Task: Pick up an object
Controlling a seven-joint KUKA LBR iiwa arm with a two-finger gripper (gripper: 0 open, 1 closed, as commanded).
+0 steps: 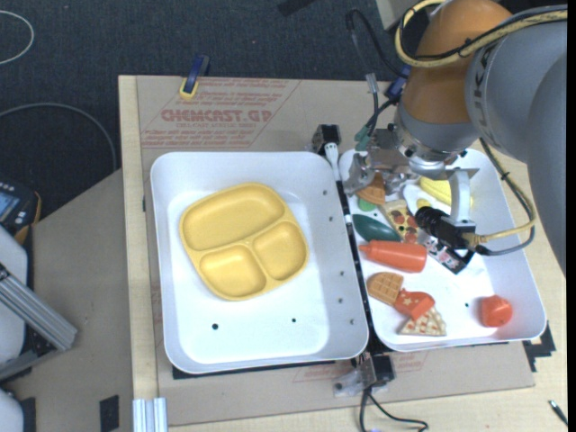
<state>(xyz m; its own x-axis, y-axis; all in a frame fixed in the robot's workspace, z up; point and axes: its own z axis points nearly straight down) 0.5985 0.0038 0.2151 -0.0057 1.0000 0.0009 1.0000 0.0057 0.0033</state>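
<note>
The right bin [517,268] holds several toy foods: an orange-red carrot [393,256], a green piece [373,227], a waffle [384,287], a pizza slice [424,323], a red tomato [494,310] and a yellow banana [437,193]. My gripper [374,179] hangs low over the bin's back left corner, just above a brown piece [373,193] and beside a printed flat piece [400,217]. The wrist and its fittings hide what lies directly beneath. I see nothing clearly held.
The left bin [171,268] carries a yellow divided plate [241,240]. The grey arm with its orange band [445,52] covers the right bin's back part. A black fitting with a cable [443,230] juts over the bin's middle. A yellow-blue clip [192,79] lies on the bench's back edge.
</note>
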